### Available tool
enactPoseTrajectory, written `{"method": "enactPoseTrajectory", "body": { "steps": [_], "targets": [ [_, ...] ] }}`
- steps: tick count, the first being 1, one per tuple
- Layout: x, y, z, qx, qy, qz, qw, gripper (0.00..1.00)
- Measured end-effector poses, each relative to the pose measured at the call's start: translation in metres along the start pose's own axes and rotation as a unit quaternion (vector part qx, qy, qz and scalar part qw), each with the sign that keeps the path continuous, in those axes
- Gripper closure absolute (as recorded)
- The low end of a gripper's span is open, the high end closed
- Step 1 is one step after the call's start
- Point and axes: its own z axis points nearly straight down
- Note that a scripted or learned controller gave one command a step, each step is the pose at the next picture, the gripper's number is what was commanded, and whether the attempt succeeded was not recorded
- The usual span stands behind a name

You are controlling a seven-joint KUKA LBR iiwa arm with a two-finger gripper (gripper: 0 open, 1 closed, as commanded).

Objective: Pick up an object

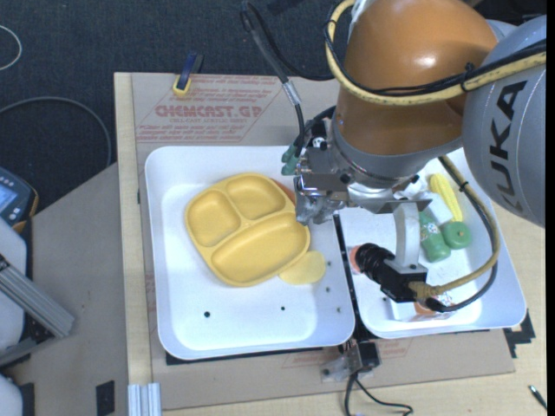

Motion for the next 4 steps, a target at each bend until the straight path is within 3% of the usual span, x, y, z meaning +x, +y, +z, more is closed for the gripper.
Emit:
{"method": "enactPoseTrajectory", "body": {
  "steps": [1,4],
  "targets": [
    [0.003,0.001,-0.016,-0.006,0.002,-0.002,1.0,1.0],
    [0.004,0.002,-0.046,-0.01,0.003,-0.003,0.9999,1.0]
  ]
}}
